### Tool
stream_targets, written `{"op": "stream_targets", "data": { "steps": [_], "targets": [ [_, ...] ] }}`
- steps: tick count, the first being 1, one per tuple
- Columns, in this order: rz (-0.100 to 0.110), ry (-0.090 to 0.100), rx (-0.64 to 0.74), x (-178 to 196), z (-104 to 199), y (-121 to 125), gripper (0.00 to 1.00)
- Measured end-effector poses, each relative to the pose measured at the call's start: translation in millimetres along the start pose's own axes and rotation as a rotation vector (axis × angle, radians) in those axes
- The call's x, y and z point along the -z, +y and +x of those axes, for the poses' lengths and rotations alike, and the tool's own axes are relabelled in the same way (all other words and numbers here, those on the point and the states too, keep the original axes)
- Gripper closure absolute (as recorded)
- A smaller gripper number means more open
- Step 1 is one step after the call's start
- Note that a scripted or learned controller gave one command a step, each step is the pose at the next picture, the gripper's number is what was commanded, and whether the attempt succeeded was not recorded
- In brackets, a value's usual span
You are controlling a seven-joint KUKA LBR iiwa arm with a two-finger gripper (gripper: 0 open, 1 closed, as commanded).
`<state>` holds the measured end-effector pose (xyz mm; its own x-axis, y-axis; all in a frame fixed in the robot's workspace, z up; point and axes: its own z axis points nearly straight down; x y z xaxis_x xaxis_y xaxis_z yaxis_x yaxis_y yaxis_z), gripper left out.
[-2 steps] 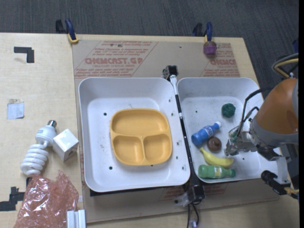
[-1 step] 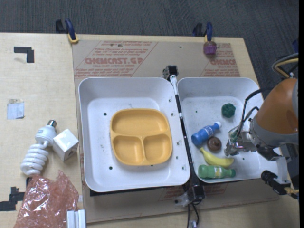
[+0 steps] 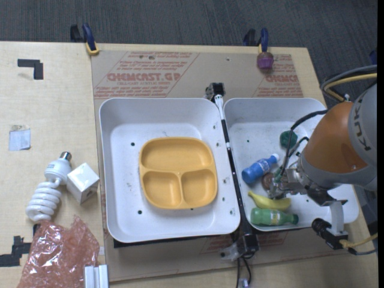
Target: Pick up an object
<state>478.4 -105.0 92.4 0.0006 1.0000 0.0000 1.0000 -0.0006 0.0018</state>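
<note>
Banana (image 3: 269,201) under pincer (image 3: 279,185), right bin; approach step; pincer state: cannot tell; next, descend and pinch.

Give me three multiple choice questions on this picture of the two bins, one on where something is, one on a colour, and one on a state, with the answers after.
1. Where is the yellow divided tray?
A. In the left bin
B. In the right bin
C. On the bench outside the bins

2. What colour is the bottle lying just below the banana?
A. Red
B. Green
C. White

3. How does the blue bottle rest?
A. Standing upright
B. Lying on its side
C. Hanging from the arm

Answers: 1 A, the tray sits in the middle of the left bin. 2 B, its body is green. 3 B, it lies along the right bin's floor with its white cap toward the upper right.
</note>
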Motion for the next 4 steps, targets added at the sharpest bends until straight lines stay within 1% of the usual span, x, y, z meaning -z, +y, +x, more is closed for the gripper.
{"op": "stream_targets", "data": {
  "steps": [1, 4],
  "targets": [
    [0.000, 0.000, 0.000, 0.0, 11.4, 0.1, 0.00],
    [-0.001, 0.000, 0.000, 0.1, 12.5, 0.3, 0.00]
  ]
}}
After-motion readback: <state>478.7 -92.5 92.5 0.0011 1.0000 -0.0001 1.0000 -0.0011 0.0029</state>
